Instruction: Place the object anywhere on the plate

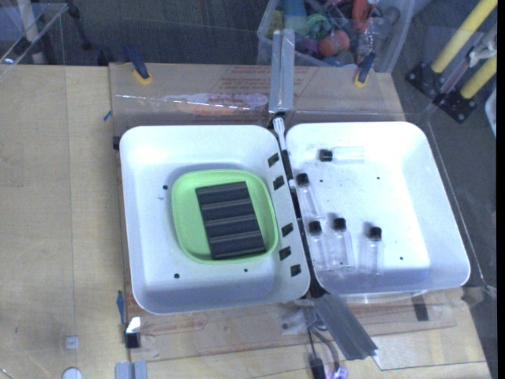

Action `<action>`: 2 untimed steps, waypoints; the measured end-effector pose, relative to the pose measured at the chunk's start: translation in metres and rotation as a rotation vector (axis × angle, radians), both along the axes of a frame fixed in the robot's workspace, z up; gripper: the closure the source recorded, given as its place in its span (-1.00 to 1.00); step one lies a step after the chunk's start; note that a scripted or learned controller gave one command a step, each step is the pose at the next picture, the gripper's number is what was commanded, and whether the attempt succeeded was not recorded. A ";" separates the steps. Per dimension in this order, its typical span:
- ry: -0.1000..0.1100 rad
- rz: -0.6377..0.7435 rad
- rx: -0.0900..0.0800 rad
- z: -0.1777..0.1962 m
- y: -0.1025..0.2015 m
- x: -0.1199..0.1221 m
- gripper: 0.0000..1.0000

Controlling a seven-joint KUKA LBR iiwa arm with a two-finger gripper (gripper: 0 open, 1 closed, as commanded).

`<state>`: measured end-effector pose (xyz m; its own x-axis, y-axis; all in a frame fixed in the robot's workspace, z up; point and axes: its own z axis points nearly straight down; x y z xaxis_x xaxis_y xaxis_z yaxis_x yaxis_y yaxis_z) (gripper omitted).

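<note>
A light green square plate [183,235] lies in the left white bin [142,212]. On the plate rests a dark grey ribbed block [230,219], tilted slightly. In the right white bin [410,212] lie several clear vials with black caps: one [339,155] near the back, one [306,194] along the left wall, and three [341,243] side by side near the front.
A clear tub of colourful toys [335,14] stands behind the bins. A metal divider strip [281,77] runs between the bins at the back. Yellow poles [465,30] lean at the far right. Bare wooden bench [55,212] extends to the left.
</note>
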<state>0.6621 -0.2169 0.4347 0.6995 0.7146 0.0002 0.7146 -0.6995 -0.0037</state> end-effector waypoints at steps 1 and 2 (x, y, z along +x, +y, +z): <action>0.002 -0.106 0.000 0.000 -0.001 -0.004 -1.00; 0.001 -0.190 0.000 0.000 0.000 -0.004 -1.00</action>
<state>0.6581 -0.2167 0.4348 0.8222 0.5693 -0.0002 0.5692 -0.8222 -0.0042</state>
